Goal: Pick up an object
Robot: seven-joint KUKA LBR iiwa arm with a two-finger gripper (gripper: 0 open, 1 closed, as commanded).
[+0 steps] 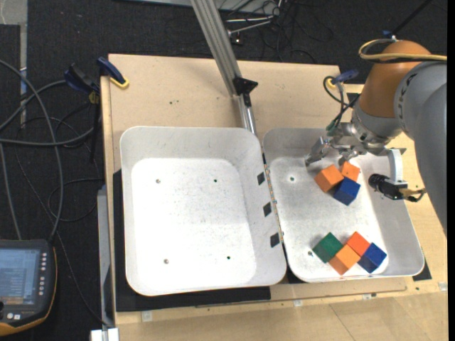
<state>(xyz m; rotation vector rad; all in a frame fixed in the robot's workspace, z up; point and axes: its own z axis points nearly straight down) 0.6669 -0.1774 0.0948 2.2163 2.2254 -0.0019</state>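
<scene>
Start at the left bin [188, 204]. You see its white floor with small dark specks and a few tiny holes. It sits on a tan board [178, 84]. Left of the left bin, on the dark floor, you see black cables [43, 130] and a small screen [21, 283] down by the corner. Two blue clamps [96, 77] grip the board's top left corner. A long silver bar [220, 45] slants down from the top toward the spot where the two bins meet.

Now look right of the left bin. The right bin [298, 212] touches it side by side. Far from the left bin, in the top part of the right bin, you see an orange block [329, 178], a smaller orange block [350, 169] and a blue block [347, 191] bunched close together. Lower down, near the right bin's bottom edge, you see a green block [328, 248], two orange blocks [352, 253] and a blue block [372, 257] packed tight in a clump.

The gripper [340, 146] hangs just above the top bunch of blocks, on the grey arm [419, 112] with the orange band [387, 84]. You cannot tell if its pincer is wide or narrow. No block sits between its fingers that you can see.
</scene>
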